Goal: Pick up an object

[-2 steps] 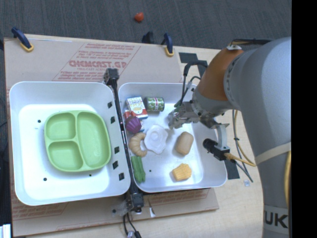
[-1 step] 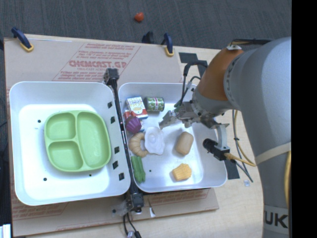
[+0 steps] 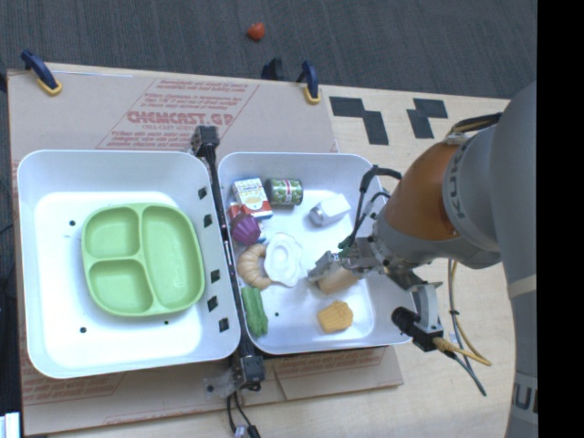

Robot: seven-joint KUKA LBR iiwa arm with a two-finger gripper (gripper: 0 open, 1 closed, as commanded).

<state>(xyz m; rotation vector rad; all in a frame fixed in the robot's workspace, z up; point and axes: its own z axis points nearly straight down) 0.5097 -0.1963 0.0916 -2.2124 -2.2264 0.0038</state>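
The right bin (image 3: 360,167) holds several small items: a red-and-white box (image 3: 248,195), a green can (image 3: 286,191), a grey-white lump (image 3: 327,212), a purple vegetable (image 3: 245,231), a white floppy piece (image 3: 283,259), a curved tan pastry (image 3: 251,268), a green cucumber (image 3: 255,311) and a yellow-orange chunk (image 3: 335,317). My gripper (image 3: 327,267) is low inside this bin, right of the white piece. It sits directly over a tan bread-like item (image 3: 339,281), touching or nearly touching it. The wrist and orange band hide the bin's right wall.
The left bin (image 3: 36,336) carries a green divided plate (image 3: 141,258). A black hinge strip (image 3: 217,235) runs between the bins. Cables (image 3: 461,345) trail off the arm at lower right. A small red object (image 3: 256,31) lies on the dark floor beyond the bench.
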